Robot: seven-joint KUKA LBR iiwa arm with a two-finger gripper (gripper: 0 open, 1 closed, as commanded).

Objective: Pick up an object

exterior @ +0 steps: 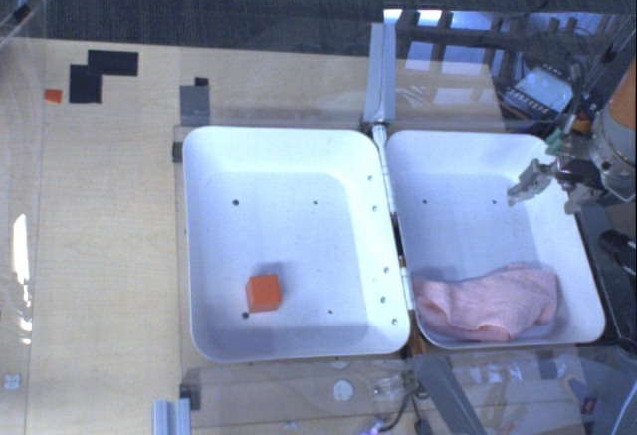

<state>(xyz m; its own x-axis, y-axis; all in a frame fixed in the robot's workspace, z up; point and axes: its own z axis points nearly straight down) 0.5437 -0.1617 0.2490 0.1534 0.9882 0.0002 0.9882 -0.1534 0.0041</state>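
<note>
A small orange cube (264, 293) lies in the left white bin (209, 224), near its front left corner. A crumpled pink cloth (488, 302) rests along the front wall of the right white bin (468, 139). My gripper (544, 194) hovers over the right bin's far right side, above its right rim. Its two fingers are spread apart with nothing between them. The cloth is well in front of the gripper, and the cube is far to its left.
A metal rail (378, 75) runs back from between the bins. Black tape shapes (100, 73) and a small orange marker (53, 96) sit on the bench at the far left. Cables and a screen (542, 90) crowd the back right.
</note>
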